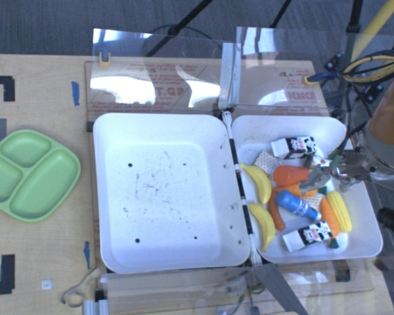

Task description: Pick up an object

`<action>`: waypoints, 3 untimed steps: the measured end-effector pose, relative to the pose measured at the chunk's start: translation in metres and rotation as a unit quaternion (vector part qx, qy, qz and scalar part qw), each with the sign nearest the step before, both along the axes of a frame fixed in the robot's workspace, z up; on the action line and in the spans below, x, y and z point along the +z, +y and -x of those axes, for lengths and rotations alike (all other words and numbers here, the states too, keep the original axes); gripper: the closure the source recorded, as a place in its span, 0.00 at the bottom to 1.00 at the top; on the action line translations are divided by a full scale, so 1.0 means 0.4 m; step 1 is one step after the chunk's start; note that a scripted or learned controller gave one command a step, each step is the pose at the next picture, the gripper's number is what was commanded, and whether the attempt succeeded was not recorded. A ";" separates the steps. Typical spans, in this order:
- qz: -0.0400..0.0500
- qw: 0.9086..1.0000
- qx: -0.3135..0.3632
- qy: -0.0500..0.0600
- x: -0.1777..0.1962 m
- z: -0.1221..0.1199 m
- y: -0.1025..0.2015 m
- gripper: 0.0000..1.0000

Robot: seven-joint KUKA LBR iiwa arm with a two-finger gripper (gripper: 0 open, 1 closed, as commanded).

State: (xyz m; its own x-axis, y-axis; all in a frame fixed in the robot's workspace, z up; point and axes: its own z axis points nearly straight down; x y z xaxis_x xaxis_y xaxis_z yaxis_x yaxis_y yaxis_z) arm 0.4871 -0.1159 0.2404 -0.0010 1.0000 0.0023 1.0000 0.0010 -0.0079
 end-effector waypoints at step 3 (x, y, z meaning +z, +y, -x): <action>0.001 0.998 -0.056 -0.002 -0.320 -0.170 -0.061 1.00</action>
